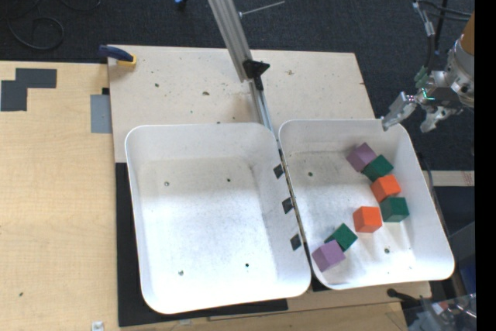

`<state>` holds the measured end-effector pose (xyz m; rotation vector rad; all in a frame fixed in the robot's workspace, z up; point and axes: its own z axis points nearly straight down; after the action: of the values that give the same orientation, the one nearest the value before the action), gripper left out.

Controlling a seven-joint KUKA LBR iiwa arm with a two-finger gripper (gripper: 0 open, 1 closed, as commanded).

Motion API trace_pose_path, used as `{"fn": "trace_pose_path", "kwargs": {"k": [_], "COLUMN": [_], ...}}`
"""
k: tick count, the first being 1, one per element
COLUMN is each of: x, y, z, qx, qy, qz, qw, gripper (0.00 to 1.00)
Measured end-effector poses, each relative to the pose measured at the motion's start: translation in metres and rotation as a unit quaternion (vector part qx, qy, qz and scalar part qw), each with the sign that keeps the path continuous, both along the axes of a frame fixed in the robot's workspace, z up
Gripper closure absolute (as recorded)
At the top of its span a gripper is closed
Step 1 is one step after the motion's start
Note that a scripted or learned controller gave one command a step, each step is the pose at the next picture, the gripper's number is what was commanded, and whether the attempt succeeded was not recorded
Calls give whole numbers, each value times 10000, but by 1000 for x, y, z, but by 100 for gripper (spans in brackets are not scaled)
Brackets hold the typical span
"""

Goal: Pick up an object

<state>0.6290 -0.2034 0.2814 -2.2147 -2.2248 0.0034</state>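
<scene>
The right bin (322, 178) holds several small blocks. A purple block (360, 156), a green block (379, 167), an orange block (385, 187) and a second green block (394, 208) run along its right side. Lower down lie another orange block (367, 218), a green block (341, 236) and a purple block (328, 254). My gripper (413, 114) hangs above the bin's far right corner, outside the rim, open with nothing between its fingers.
The left bin (201, 213) sits beside the right one, with black clips (285, 205) along the shared rim. A slanted aluminium post (226, 19) rises behind the bins. A blue clamp (117, 54) lies at the board's far left corner.
</scene>
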Motion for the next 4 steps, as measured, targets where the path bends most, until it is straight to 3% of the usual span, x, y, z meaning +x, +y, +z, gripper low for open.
{"fn": "trace_pose_path", "kwargs": {"k": [3,4], "x": [-17,-15], "y": [3,2], "z": [-148,-135], "qx": [11,3], "qy": [24,-3], "qz": [-31,-50], "qw": [10000,10000], "gripper": [0,100]}}
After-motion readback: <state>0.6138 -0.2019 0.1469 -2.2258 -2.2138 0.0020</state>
